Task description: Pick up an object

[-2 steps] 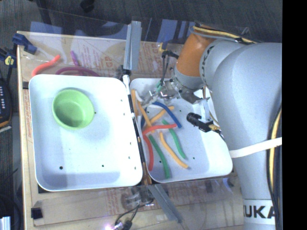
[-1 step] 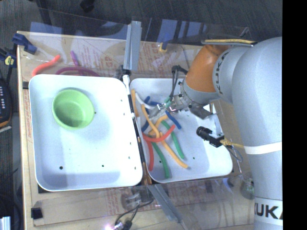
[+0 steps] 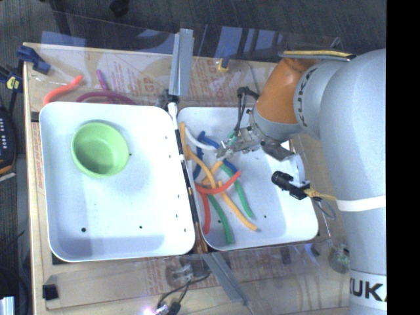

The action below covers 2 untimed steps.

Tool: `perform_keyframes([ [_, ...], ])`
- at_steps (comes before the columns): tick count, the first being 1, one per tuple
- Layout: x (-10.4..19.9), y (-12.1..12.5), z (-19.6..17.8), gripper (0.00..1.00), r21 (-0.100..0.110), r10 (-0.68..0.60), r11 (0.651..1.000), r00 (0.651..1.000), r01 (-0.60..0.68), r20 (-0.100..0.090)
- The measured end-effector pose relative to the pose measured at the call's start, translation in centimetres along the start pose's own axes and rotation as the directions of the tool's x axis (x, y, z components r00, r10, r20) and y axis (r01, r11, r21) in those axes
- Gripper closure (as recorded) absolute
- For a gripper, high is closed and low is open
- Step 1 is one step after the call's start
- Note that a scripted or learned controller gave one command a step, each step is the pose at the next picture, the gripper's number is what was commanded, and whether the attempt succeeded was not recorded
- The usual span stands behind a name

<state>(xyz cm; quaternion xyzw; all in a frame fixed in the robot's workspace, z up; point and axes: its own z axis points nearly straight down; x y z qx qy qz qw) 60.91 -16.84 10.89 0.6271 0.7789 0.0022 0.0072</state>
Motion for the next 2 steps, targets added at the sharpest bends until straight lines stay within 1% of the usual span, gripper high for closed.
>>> perform_keyframes([
  [1,4.12,5.01,-9.62,1.0,0.015,0.164,0.986,0.986,-0.164,-0.007],
  [2,4.12,5.01,-9.59,0.0,0.016,0.164,0.986,0.986,-0.164,-0.007],
])
